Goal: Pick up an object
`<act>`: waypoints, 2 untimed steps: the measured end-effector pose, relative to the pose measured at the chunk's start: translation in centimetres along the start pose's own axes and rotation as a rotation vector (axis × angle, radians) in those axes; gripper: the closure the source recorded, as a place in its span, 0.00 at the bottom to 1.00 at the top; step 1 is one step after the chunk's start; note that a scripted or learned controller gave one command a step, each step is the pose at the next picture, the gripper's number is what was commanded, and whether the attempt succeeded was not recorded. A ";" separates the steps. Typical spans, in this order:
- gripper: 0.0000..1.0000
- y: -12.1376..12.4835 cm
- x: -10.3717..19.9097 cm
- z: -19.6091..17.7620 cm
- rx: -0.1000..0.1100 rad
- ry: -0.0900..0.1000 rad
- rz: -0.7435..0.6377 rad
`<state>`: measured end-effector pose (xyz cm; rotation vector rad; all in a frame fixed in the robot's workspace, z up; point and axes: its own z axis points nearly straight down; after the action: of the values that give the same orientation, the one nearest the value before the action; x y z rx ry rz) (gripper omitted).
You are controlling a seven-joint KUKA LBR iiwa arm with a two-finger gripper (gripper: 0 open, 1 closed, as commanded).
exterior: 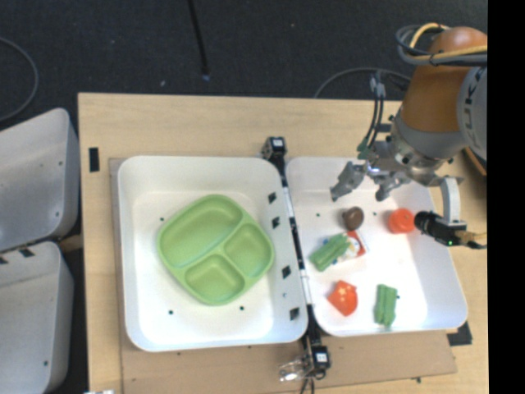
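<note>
The right bin (435,302) holds several small items. A brown round piece (353,217) lies near its middle, and an orange-red piece (400,221) sits to its right. Below them is a green piece (329,253) next to a small white and red item (354,245). A red piece (344,297) and a green ridged piece (385,304) lie toward the front. My gripper (365,187) hangs over the back of this bin, just beyond the brown piece. It is open and nothing is between its fingers.
A green divided plate (216,249) lies in the left bin (139,318). A black-clipped divider (289,236) runs between the two bins. The wooden bench edge (98,220) surrounds them.
</note>
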<state>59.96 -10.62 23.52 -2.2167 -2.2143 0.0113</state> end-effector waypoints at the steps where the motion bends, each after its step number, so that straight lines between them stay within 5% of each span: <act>1: 0.00 0.2 0.0 -0.6 -0.012 -0.002 -0.002; 2: 0.00 0.1 0.8 5.0 -0.008 -0.002 0.000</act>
<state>59.97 -9.80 18.54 -2.2214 -2.2195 0.0040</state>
